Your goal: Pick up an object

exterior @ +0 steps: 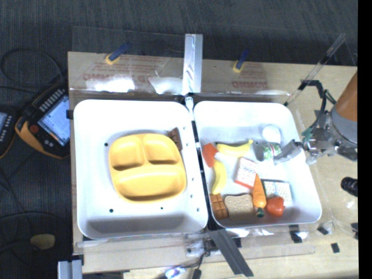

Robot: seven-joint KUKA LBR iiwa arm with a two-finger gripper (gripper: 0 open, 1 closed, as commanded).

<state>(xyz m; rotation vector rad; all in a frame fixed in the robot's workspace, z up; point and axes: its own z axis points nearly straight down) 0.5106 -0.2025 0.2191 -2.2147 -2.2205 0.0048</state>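
Note:
The right bin (290, 118) holds several toy foods. Among them are a yellow banana (232, 149), a second yellow piece (218, 178), a red-orange piece (209, 154) and a white and orange box (246, 172). An orange carrot (259, 192), a red tomato (276, 206), a bread slice (237, 203) and a brown waffle block (217, 206) lie toward the front. My gripper (286, 150) reaches in from the right, low over the bin's right side. Its tip is right beside a small green-labelled can (267, 151), below a white round object (271, 133).
The left bin (93, 214) holds a yellow divided tray (147, 165), with a small brown piece (174, 136) at its upper right corner. A checkered box (276, 188) lies near the carrot. A metal divider (192, 68) stands behind the bins. A handheld pendant (49, 124) lies off the bench's left edge.

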